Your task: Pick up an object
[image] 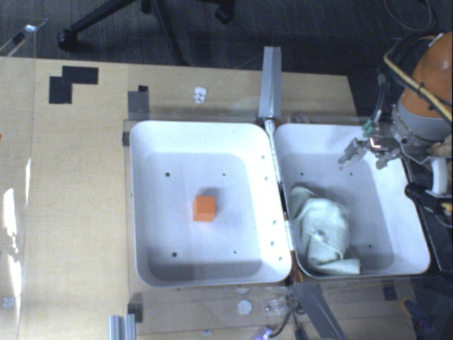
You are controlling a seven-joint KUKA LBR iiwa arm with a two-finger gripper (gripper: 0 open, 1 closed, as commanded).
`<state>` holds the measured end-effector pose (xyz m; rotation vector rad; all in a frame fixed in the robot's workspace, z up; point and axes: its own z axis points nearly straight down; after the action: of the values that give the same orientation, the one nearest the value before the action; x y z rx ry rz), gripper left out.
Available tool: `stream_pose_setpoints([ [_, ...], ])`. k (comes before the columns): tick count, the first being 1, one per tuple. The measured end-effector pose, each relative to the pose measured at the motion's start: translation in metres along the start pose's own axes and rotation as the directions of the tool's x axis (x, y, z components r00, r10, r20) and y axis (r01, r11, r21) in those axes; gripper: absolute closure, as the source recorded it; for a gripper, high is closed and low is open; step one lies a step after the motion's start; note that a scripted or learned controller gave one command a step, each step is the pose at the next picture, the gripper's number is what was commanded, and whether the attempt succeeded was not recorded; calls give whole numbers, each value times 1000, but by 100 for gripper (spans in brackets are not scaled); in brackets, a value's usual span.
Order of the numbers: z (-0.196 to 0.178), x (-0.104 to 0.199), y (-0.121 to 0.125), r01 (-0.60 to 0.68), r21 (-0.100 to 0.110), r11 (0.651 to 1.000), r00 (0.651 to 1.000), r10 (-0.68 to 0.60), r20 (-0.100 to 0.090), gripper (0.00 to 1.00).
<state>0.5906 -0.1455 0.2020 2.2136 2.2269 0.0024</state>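
An orange cube [204,208] lies near the middle of the left bin [152,161]. A crumpled white cloth [323,231] lies in the near left part of the right bin [403,211]. My gripper [367,153] hangs over the far right part of the right bin, above the floor and well clear of the cloth. Its fingers are spread apart with nothing between them.
A grey metal post [270,83] stands at the back between the two bins. The arm's orange band [433,69] and dark cables sit at the right edge. The wooden bench [64,190] stretches out to the left of the bins.
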Motion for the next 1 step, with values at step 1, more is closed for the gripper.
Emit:
stream_pose_setpoints([
  [1,106,7,4,-196,-2,981,981,196,-1,0],
])
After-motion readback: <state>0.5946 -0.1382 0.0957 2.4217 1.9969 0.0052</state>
